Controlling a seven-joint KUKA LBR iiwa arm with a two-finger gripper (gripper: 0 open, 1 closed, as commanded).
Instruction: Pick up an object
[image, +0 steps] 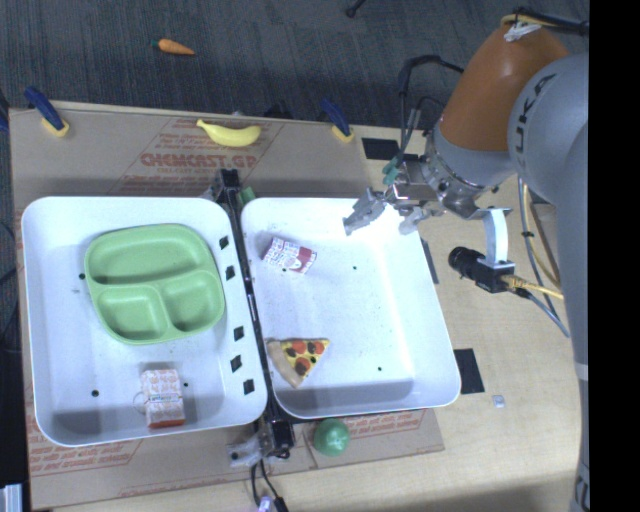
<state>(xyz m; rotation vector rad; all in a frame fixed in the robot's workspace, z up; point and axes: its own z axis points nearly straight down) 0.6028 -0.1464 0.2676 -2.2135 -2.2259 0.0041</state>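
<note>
My gripper (385, 220) hangs over the far right part of the right bin (420, 330), its two fingers (360, 214) spread open with nothing between them. A red and white packet (289, 256) lies in that bin's far left part, to the left of the gripper. A toy pizza slice (298, 358) rests near the bin's front left corner. In the left bin (50, 330) sit a green divided tray (155, 280) and a small wrapped snack (162, 395).
A toy banana (229, 131) lies on the cardboard behind the bins. A green ball (331, 436) sits in front of the right bin. An orange carrot (177, 46) lies on the dark floor at the back. Blue clamps (46, 110) hold the cardboard.
</note>
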